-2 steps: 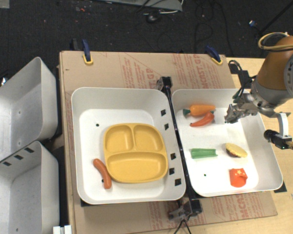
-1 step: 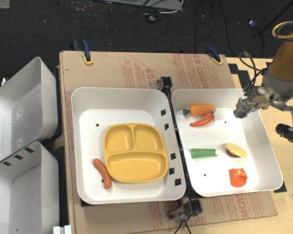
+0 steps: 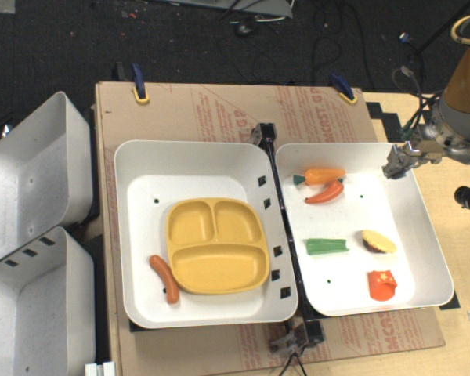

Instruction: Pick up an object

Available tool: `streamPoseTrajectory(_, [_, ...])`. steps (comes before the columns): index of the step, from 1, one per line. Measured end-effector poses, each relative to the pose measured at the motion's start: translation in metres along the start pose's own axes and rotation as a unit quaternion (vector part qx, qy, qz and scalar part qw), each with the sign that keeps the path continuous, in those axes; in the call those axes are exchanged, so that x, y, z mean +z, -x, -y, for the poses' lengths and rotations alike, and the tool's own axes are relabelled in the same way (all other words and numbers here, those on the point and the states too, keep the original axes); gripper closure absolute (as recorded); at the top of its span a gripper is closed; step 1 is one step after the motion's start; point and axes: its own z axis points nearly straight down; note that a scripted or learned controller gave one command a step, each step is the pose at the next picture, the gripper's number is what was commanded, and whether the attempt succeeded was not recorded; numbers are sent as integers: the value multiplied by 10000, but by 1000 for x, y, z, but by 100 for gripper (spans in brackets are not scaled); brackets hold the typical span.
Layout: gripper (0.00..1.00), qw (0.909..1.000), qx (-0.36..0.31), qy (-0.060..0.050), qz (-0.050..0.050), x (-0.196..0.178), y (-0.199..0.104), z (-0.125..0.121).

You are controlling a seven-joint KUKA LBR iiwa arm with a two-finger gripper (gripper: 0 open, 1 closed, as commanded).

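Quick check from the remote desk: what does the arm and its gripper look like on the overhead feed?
The arm enters at the right edge: a rounded tan-orange segment with a pale ring at its top, above a grey metallic wrist. The gripper is small, dark grey and blocky, at the right bin's upper right rim. Thin dark cables run beside the wrist.

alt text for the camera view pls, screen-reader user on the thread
The gripper sits at the far right rim of the right bin, above a carrot, red chili pepper, green bean, yellow-and-brown toy food and red toy food. The left bin holds a yellow divided plate and a sausage beside it.
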Motion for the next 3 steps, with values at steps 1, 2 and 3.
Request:
streamPoseTrajectory(1, [100,10000,0,-14,-4,-19,0,-1])
streamPoseTrajectory(2, [100,10000,-22,-39,-21,-11,-57,7])
streamPoseTrajectory(3, [100,10000,-16,-40,-18,-18,-102,16])
